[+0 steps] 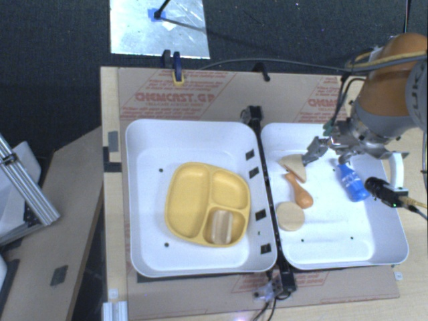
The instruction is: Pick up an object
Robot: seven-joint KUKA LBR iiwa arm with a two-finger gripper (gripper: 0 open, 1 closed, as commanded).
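The pincer (329,151) is seen above the right bin (374,246), near its back part, and its two fingers are spread apart; nothing is held between them. One finger (313,154) points to the left and down, toward a pale wedge (295,166) that lies just below and beside its tip. The other finger (344,156) is placed just above a blue bottle (352,182), which lies tilted on the bin floor; whether it touches the bottle cannot be told. Under the wedge an orange stick (300,191) is laid at a slant, and a round tan disc (290,216) is found near its lower end. The arm (391,79) with its orange band comes in from the right.

In the left bin (154,152) a yellow tray (207,204) with three sections is placed, and a pale block (219,227) rests in its lower right section. Both bins are set on a board (194,93).
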